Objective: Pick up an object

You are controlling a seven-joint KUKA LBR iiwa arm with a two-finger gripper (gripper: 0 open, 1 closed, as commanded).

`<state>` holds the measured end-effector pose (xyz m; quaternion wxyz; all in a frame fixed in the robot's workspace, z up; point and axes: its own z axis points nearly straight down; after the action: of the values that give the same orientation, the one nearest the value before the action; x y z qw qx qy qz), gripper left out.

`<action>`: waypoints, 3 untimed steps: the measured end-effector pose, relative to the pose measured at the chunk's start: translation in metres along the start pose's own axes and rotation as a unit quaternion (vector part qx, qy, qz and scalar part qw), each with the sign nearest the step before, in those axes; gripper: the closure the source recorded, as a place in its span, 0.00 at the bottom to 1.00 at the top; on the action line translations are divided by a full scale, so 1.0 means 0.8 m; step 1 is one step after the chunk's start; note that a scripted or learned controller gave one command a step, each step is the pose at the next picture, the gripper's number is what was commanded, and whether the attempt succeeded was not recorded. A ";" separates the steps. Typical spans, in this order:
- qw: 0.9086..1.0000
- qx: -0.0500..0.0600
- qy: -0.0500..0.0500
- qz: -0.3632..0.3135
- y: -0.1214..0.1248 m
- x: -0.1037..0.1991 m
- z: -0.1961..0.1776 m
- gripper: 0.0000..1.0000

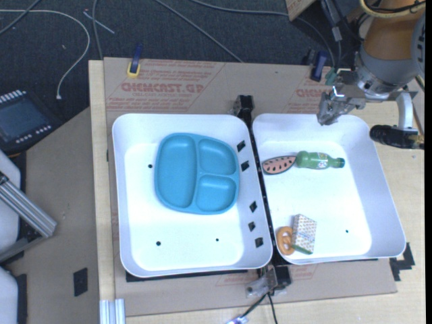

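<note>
Gripper [329,115], finger spacing indeterminate, hovers over the right bin's [378,181] far rim, well apart from the green bottle [320,160].

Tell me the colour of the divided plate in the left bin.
Light blue; the divided plate shows plainly in the camera view.

Two smooth, glossy white plastic bins [135,248] rest on a matt brown cardboard sheet [202,79]. The left bin holds a smooth blue plastic divided plate [196,173]; the right holds a shiny green bottle [318,160].
</note>
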<state>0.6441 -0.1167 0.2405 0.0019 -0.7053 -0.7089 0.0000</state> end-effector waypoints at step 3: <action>1.000 0.001 0.000 0.000 -0.068 0.182 0.019 1.00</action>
<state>0.5886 0.0286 0.2259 0.0026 -0.7050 -0.7092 0.0005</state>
